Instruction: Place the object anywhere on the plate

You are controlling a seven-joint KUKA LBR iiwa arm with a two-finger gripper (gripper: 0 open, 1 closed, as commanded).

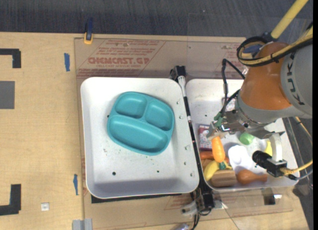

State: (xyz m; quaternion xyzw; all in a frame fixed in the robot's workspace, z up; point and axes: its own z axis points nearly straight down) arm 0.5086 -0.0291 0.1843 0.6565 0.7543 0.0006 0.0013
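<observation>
Brown bench (39, 139) with red print near top. Two white bins sit on it, side by side, touching. Left bin (94, 174) holds teal plate (141, 121). Right bin (198, 97) holds toy food. Blue tape bits (67, 61) and black marks (12, 57) on bench.

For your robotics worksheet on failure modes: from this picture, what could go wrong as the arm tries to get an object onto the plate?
1. The right bin is crowded: the carrot, banana and other toys touch, so the pincer might grab two or nudge neighbours.
2. The teal plate lies in the left bin, across the rims between the bins; a loosely held item could drop short.
</observation>
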